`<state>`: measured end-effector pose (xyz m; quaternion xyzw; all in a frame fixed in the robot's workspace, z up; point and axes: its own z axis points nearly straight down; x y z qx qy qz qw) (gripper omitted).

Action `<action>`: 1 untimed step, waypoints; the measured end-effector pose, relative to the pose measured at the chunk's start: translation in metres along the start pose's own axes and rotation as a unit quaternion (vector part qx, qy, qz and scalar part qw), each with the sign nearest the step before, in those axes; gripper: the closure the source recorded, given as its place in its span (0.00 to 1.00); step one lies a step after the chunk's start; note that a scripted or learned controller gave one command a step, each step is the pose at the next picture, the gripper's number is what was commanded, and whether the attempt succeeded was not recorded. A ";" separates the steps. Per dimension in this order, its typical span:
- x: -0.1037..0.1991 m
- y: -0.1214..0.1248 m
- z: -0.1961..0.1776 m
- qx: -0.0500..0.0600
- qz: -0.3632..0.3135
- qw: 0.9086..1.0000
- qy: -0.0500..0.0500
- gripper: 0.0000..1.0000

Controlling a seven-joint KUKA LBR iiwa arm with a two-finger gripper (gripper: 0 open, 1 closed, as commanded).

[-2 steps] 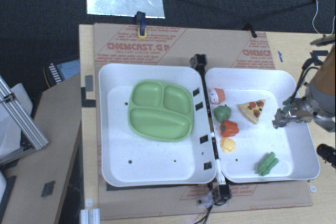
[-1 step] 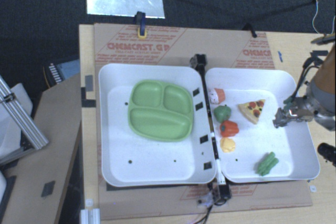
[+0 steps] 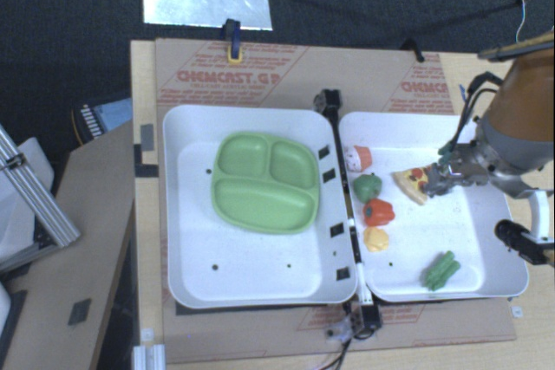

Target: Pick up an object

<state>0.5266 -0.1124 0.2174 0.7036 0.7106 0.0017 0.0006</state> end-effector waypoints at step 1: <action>0.050 0.033 0.007 0.000 0.000 1.000 0.000 1.00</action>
